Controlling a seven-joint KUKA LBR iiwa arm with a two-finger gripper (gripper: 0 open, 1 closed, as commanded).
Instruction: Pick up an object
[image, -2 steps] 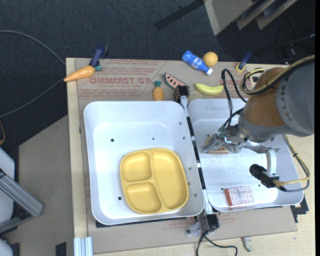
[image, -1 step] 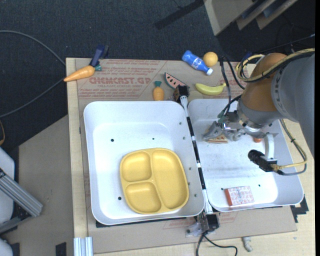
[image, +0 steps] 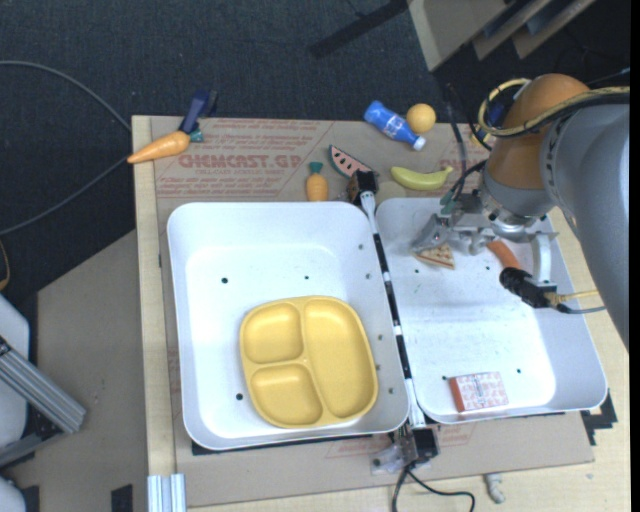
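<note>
Hovering low over the far end of the right bin (image: 560, 350), the hand (image: 447, 232) is reaching in from the right on a grey arm (image: 600, 170) with an orange band; its dark metal parts are bunched together at this slant, and I cannot tell how the hand is set or whether anything is in it. Moving from left to right across the tabletop (image: 240, 160): a toy carrot (image: 160, 148) is lying at the far left corner, outside the bins. The left bin (image: 200, 300) is holding a yellow divided plate (image: 306, 359) near its front. Beyond the bins, a small orange toy (image: 317, 186), a watermelon slice (image: 346, 160), a blue bottle (image: 392, 124), an orange ball (image: 421, 117) and a banana (image: 420, 178) are sitting on the cardboard. In the right bin, a small tan wedge (image: 436, 257), the likeliest target, is lying just beneath and in front of the hand, an orange piece (image: 506, 253) is lying just to its right, and a red patterned box (image: 478, 390) is resting near the front edge, well apart from the hand. The wedge looks flat and thin, so the hand may slide over it or nudge it away. The bin wall is close, which may block one side.
</note>
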